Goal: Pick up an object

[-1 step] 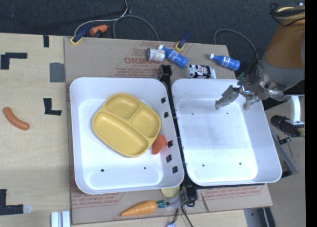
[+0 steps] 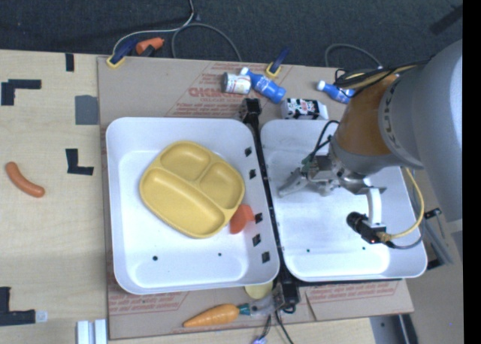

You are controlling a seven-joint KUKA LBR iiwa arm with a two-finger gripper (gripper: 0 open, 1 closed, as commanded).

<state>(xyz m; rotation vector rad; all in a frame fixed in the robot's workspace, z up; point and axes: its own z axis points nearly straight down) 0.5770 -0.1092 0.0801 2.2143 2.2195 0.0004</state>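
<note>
My gripper [image 2: 304, 179] hangs over the left half of the right bin [image 2: 338, 256], below the grey arm with its orange band [image 2: 364, 121]. I see no object under it or beside it on the white floor. In the left bin [image 2: 124, 185] a yellow divided plate [image 2: 192, 187] lies flat. A small orange-red piece [image 2: 241, 218] rests against the plate's lower right edge, close to the wall between the bins. My gripper is to the right of that piece, across the dividing wall.
An orange carrot [image 2: 211, 315] lies on the cardboard in front of the bins. A sausage toy [image 2: 24, 179] sits on the bench at far left. Blue and white items [image 2: 255, 82] and clamps [image 2: 135, 47] lie behind the bins. A yellow cable [image 2: 409, 226] loops near the arm.
</note>
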